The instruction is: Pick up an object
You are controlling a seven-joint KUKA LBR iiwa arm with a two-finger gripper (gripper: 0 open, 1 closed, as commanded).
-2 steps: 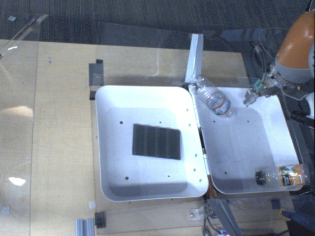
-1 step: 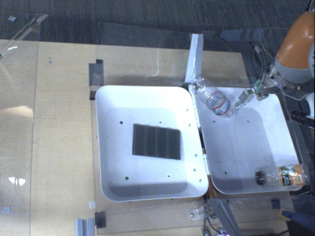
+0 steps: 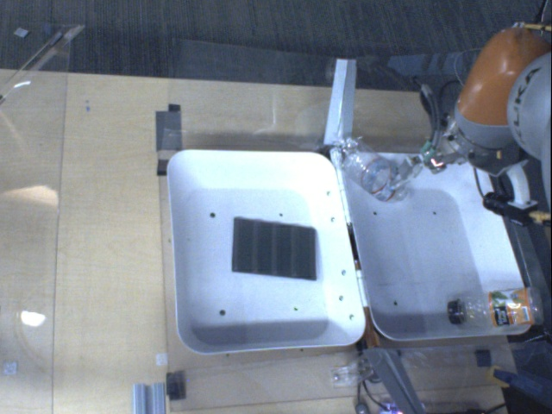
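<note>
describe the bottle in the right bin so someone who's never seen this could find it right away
Start at the right bin, the one nearer the arm. Go to its near right corner, where a small clear bottle lies on its side. Its dark cap and orange-yellow label set it apart from the crumpled clear plastic at the bin's far left corner.

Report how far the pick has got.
Done: the arm has reached over the right bin, its gripper near the far rim. In hand: a clear crumpled plastic item sits at the gripper, but an actual grasp cannot be confirmed. Left: securing and lifting. The bottle and dark ribbed pad lie untouched.
</note>
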